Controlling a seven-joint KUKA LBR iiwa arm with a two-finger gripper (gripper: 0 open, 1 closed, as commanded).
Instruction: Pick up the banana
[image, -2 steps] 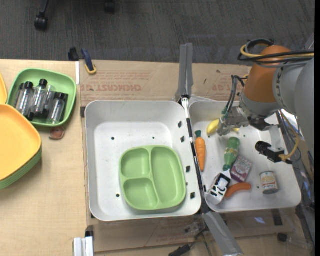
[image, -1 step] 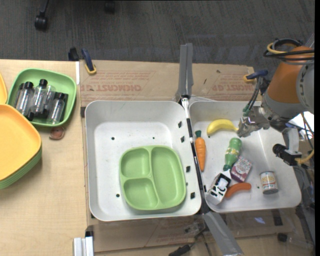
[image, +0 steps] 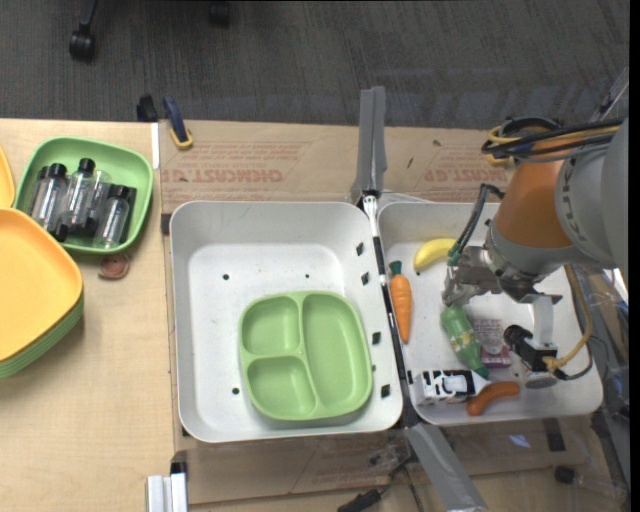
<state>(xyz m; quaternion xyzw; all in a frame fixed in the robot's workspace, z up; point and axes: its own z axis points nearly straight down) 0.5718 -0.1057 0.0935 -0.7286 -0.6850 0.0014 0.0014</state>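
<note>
Right now the banana (image: 432, 252) lies at the far end of the right bin (image: 570, 400), beside the carrot (image: 400, 303). Gripper (image: 462, 290) sits just near it, grip state can't tell

The curved yellow banana (image: 432, 253) is showing its left part, its right end lying behind the grey arm with the orange band (image: 540, 215); the arm itself is running off the right edge; the metal pincer (image: 462, 285) is too small and cluttered to read; the stacked orange plates (image: 35, 290) are being cropped by the left edge; the small black-and-white packet (image: 445, 383) is bearing print too fine to make out.
</note>
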